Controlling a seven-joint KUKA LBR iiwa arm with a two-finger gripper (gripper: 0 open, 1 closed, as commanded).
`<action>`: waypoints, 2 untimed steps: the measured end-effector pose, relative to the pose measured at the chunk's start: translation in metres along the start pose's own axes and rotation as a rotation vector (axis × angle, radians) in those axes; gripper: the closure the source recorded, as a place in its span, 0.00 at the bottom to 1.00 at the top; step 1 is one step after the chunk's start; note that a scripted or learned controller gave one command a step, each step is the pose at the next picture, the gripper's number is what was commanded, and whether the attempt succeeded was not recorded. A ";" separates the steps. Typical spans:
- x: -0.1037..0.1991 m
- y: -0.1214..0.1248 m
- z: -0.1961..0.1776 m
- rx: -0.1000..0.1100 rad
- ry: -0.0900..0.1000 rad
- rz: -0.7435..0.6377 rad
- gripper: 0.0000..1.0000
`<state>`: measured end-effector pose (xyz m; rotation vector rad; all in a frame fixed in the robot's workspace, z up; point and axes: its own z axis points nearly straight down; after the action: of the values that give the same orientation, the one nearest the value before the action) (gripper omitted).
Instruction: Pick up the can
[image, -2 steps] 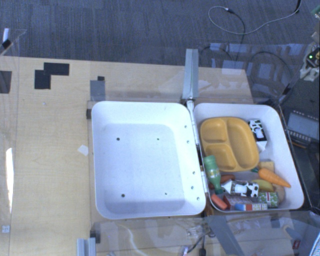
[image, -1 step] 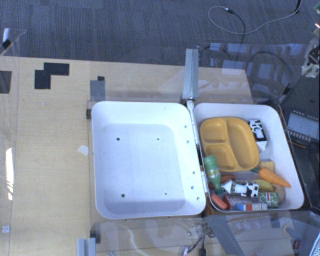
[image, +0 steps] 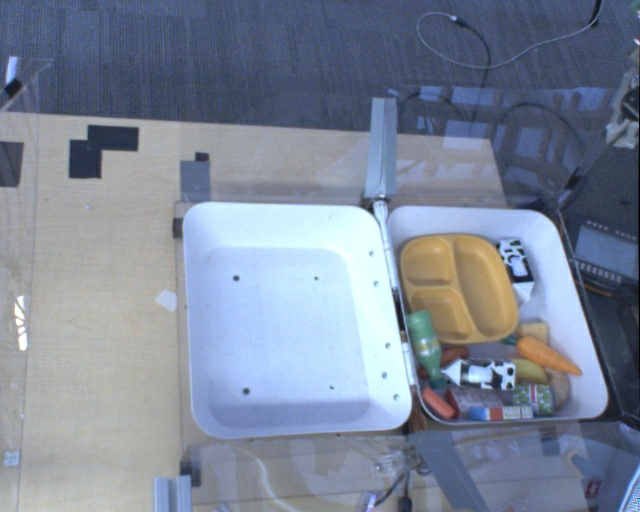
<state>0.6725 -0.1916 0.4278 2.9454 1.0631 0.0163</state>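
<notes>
The can (image: 512, 404) lies on its side along the front wall of the right bin (image: 570, 270). Its label is red, blue and green. It is wedged among other items: a black-and-white cow-patterned toy (image: 484, 374) lies just behind it and a red piece (image: 437, 402) lies at its left end.
A yellow divided plate (image: 457, 285) takes up the back of the right bin. A green bottle (image: 425, 346) lies along its left wall, a carrot (image: 549, 356) at the right, and a black-and-white carton (image: 515, 260) at the back right. The left bin (image: 200, 300) stands alongside.
</notes>
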 end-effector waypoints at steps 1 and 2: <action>-0.025 -0.015 0.015 0.011 -0.007 0.448 1.00; -0.016 0.003 0.017 0.009 -0.005 0.484 1.00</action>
<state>0.6625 -0.2041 0.4112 3.1243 0.3268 0.0076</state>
